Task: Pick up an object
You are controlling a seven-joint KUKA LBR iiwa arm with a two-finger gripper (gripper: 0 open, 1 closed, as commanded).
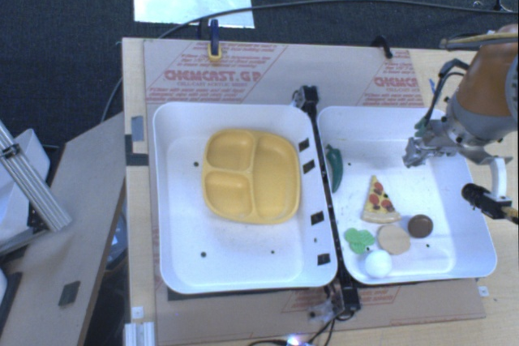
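The right bin (454,255) holds a green pepper (334,166) by its left wall, a pizza slice (379,200) in the middle, and a cluster near the front: a green leafy piece (358,238), a tan disc (394,240), a brown disc (420,226) and a white ball (377,264). My gripper (415,151) hangs over the back right part of this bin, up and to the right of the pizza slice, apart from every object. Nothing shows between its fingers.
The left bin (178,255) holds a yellow divided tray (250,175). Black clips run along the wall between the two bins (315,190). Cardboard (268,69) lies under both bins.
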